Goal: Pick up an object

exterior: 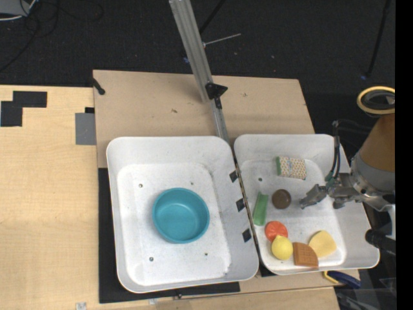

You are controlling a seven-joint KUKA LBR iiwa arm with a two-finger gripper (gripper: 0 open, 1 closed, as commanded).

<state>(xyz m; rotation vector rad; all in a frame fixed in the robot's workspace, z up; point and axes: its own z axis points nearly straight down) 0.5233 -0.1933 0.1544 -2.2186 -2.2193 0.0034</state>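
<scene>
Gripper (314,197) over the right bin (361,254) – grip unclear – beside a round brown ball (281,199)

Light wooden bench (45,186) stands against a dark floor (290,31) strewn with cables (26,5).

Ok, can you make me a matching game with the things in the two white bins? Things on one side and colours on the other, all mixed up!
Things:
1. bowl
2. ball
3. stick-shaped toy
4. lemon

Colours:
A. green
B. yellow
C. teal blue
D. dark brown

Right pairs: 1-C, 2-D, 3-A, 4-B.

The bowl sits alone in the left bin; the other three lie in the right bin, where the gripper hovers close to the ball.
</scene>
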